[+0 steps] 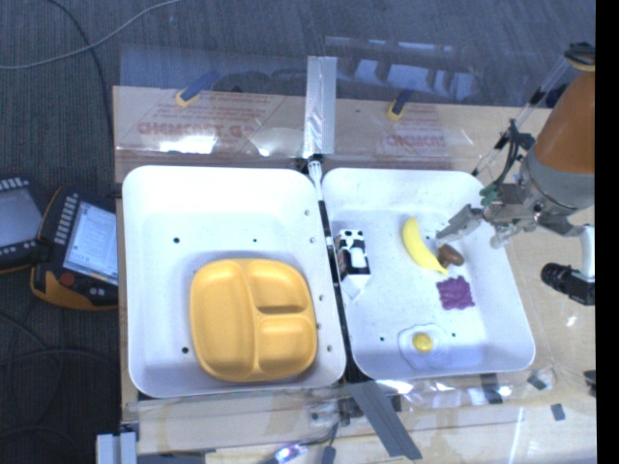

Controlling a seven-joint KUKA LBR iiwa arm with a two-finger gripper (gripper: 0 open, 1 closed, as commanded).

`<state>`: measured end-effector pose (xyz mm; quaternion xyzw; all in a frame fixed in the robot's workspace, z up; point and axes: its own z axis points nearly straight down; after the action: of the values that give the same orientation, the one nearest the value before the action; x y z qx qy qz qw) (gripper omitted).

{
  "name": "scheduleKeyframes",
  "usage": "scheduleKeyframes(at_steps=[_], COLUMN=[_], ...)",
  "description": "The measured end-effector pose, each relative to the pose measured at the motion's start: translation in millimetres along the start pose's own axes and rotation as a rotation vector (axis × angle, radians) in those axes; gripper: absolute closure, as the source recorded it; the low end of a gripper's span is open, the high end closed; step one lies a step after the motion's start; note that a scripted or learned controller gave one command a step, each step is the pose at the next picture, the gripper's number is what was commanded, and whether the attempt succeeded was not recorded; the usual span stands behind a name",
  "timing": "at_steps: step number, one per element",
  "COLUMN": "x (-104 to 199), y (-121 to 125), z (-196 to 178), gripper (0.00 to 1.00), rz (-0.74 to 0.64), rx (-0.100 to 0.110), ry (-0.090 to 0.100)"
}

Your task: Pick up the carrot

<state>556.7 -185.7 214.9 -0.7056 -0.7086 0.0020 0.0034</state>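
Egg toy [422,341] skipped; brownish stub [451,255] by banana [419,245] presumed carrot: light, rigid, best gripped mid-body; gripper [464,222] state cannot be told

Left bin [155,211]: I see plain white
Right bin [503,336]: white too
Divided tray [253,317]: mustard yellow
Banana [418,244]: bright yellow
Grapes [456,293]: purple
Fried egg [422,341]: white, yellow yolk
Small card [354,251]: black-and-white patches
Arm [571,133]: orange band, grey below
Bench [542,278]: pale tan
Floor [58,85]: dark grey carpet
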Motion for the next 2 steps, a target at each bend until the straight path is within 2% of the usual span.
scheduleKeyframes(at_steps=[1,2], x=[110.7,65.1], y=[-59.8,-72.5], z=[36.5,119.3], gripper=[0.00,0.00], rz=[0.040,0.007], rx=[0.003,0.001], ry=[-0.001,0.001])
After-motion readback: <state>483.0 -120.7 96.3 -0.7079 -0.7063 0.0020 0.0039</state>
